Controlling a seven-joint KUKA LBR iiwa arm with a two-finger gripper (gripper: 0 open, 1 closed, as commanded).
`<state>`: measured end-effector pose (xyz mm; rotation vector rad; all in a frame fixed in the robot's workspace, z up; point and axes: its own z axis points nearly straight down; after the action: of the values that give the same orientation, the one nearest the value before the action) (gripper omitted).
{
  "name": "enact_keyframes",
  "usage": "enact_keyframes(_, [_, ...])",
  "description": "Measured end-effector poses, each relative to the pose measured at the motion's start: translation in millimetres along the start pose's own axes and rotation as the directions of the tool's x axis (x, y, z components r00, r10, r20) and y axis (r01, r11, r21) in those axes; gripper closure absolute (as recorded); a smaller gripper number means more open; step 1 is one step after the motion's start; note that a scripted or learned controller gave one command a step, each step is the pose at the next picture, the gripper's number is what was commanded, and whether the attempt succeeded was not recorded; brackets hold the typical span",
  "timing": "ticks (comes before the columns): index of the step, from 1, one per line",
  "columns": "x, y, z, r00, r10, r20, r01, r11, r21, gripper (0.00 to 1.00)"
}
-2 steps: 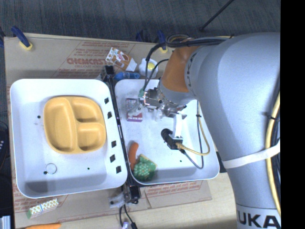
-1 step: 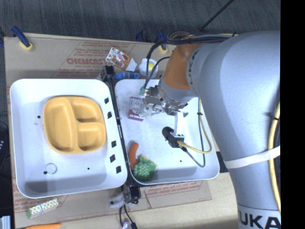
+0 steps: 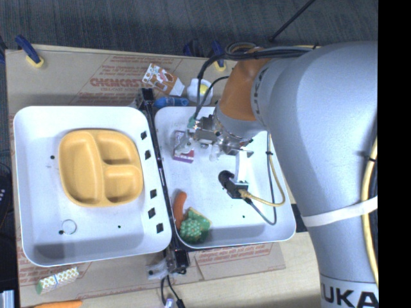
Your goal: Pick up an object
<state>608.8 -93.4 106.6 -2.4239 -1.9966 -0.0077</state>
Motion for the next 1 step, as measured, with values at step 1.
enact_keyframes(1, [0.0, 0.0, 0.0, 1.0, 0.0, 0.0, 0.0, 1.0, 0.0, 0.0])
